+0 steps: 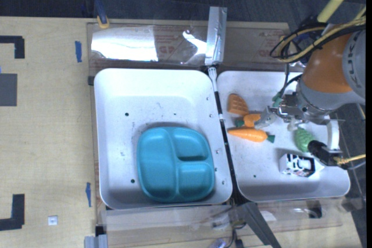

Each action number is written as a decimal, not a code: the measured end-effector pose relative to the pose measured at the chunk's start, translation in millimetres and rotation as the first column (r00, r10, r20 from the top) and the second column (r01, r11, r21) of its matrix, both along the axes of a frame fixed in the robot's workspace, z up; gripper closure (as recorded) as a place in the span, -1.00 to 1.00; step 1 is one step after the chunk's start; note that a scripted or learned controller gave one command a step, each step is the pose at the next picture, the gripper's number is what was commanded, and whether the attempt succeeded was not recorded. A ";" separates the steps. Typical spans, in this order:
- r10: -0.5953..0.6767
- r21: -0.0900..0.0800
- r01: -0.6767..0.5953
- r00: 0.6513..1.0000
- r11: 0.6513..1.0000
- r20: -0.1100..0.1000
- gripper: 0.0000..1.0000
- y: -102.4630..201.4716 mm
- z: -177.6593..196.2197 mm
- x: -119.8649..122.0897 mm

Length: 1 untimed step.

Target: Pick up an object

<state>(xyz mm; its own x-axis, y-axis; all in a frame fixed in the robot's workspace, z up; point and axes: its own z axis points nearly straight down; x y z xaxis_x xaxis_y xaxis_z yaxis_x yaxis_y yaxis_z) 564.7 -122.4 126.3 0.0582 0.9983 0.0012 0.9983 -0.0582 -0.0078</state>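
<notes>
We see two shallow white bins side by side in the middle of the frame, on a wooden bench. The left bin (110, 90) holds one thing: a teal divided tray (175, 164), lying flat in the bin's lower half, its three compartments facing up. Its lower edge sits close to the bin's lower wall.

The right bin (256, 183) holds several small things, gathered in its upper and middle part. Toward its upper left lies an orange-brown piece that looks like a bread roll (237, 104). Just below it is a small orange item (251, 119), and below that a toy carrot (248, 135) lies nearly level, its green end pointing right. Farther right, a green leafy toy (303, 139) lies near the bin's right side. Below it, toward the lower right of the bin, sits a small black-and-white object (298, 165); we cannot make out what it is.

The arm enters from the right of the frame, its orange band visible above the upper right corner of the right bin. The gripper (272, 115) hangs over the right bin, just right of the small orange item and above the carrot's green end. We cannot tell how its claw stands, since the tips blur into the metal parts around them, and we see nothing clearly caught in it. All the small things appear to rest on the bin floor.
</notes>
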 end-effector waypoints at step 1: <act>0.079 -0.003 -0.079 0.997 0.997 0.010 -1.00 22.3 -40.0 -13.5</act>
<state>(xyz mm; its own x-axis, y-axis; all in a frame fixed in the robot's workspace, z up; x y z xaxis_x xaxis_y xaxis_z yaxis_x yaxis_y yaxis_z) 551.2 -100.1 86.4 -0.0212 0.9998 -0.0015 0.9998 0.0212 0.0027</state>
